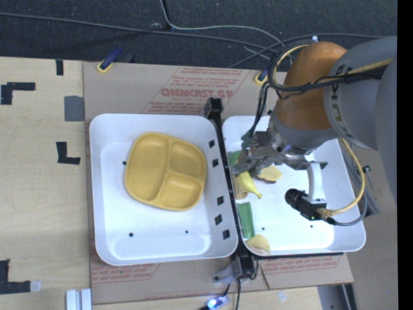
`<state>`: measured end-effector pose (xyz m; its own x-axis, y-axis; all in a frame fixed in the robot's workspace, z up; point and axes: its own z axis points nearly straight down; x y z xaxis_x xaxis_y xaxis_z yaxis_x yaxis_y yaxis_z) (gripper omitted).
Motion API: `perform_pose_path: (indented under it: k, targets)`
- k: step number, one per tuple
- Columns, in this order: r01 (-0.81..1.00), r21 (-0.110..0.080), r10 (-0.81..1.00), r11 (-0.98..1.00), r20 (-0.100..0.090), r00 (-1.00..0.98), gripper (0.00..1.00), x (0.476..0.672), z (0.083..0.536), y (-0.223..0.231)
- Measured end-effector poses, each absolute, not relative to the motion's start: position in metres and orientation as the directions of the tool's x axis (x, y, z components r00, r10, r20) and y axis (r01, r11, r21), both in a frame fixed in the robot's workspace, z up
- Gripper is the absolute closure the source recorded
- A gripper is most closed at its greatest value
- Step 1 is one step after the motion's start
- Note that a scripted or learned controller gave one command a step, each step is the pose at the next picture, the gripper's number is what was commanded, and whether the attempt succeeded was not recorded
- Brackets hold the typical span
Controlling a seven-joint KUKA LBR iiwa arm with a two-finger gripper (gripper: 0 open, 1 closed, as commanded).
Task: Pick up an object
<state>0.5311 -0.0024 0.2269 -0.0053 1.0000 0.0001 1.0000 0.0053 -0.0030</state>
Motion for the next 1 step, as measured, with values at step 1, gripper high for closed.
perform_pose_path:
  k: [1]
  targets:
    - [1.000, -0.001, 1.000, 0.008, 0.002, -0.008, 1.00, 0.5382, 0.2337, 0.0570]
